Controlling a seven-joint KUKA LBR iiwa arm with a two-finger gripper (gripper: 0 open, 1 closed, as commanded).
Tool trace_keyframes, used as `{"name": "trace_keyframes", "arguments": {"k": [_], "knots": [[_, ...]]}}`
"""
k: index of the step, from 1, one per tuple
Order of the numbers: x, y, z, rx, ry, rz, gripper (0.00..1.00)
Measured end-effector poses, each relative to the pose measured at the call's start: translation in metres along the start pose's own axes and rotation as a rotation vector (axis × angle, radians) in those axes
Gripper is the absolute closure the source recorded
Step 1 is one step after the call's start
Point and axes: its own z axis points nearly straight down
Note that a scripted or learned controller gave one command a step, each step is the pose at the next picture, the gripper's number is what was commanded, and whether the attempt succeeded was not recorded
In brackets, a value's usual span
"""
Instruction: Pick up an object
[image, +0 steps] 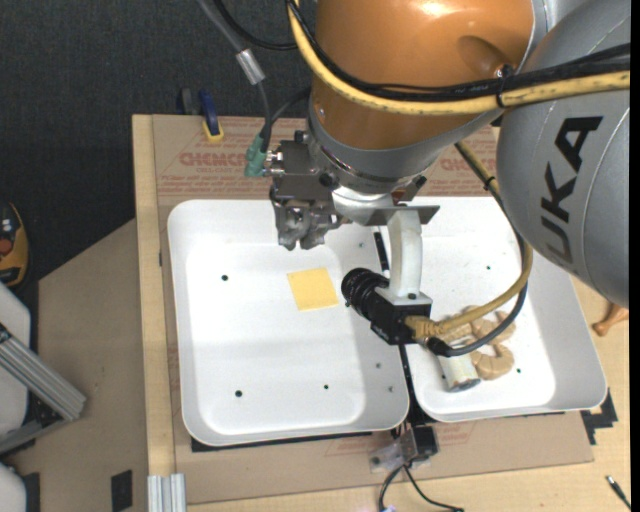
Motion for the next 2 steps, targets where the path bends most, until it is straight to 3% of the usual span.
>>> {"name": "trace_keyframes", "arguments": {"k": [1,2], "knots": [[-0.002,-0.004,0.139,0.029,-0.015,0.006,1.0],[0.0,0.002,-0.033,-0.004,0.001,0.001,1.0]]}}
